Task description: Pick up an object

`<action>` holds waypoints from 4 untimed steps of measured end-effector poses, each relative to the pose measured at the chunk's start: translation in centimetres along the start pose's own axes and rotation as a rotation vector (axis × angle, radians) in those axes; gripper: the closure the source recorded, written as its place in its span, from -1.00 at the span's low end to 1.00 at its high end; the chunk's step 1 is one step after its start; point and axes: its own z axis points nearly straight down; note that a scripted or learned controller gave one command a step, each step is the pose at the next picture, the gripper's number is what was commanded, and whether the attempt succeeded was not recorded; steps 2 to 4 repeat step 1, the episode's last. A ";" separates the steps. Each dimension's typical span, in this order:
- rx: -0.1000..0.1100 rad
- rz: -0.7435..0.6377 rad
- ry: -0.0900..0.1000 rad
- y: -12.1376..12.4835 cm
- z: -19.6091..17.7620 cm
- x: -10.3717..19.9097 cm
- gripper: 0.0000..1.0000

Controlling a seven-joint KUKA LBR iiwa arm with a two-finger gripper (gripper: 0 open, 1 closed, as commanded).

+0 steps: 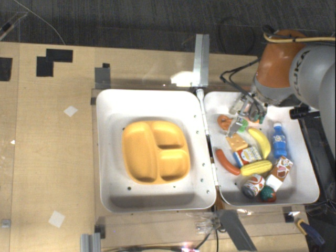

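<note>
The hand (247, 111) is seen low over the far part of the right bin (304, 196), whether wide or narrow cannot be told. Just below it a banana (260, 142), a cheese wedge (237, 142), a blue bottle (279, 140) and a corn cob (256, 167) are heaped; well to its left, a yellow divided tray (155, 151) is held by the left bin (107, 140).

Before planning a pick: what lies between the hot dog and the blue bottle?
In the camera view, the banana and corn cob lie between hot dog and blue bottle.
</note>
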 end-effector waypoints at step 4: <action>-0.011 0.338 -0.006 -0.5 0.1 0.4 -1.00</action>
